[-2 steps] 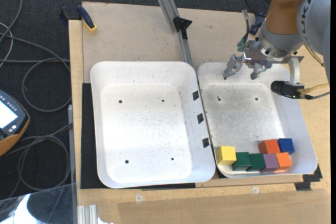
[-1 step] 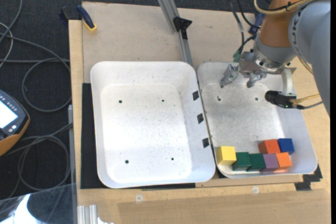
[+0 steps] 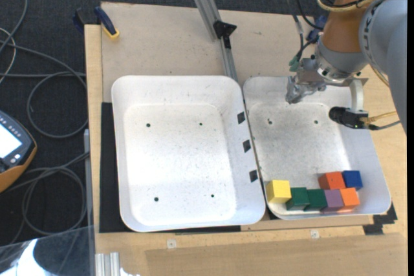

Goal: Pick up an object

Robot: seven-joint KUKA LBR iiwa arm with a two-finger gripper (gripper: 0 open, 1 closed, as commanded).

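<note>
Several coloured blocks lie along the near edge of the right bin (image 3: 362, 158): a yellow block (image 3: 279, 190), a green block (image 3: 306, 198), a purple block (image 3: 334, 199), two orange blocks (image 3: 334, 180) and a blue block (image 3: 352, 178). My gripper (image 3: 295, 96) hangs over the far edge of the right bin, well away from the blocks, with nothing seen between its fingers. Its tips are too small and dark to read.
The left bin (image 3: 178, 152) lies beside the right one. A slanted metal pole (image 3: 207, 3) rises behind the bins. A blue and yellow clamp (image 3: 107, 21) sits at the bench's far left corner. Cables lie on the floor at left.
</note>
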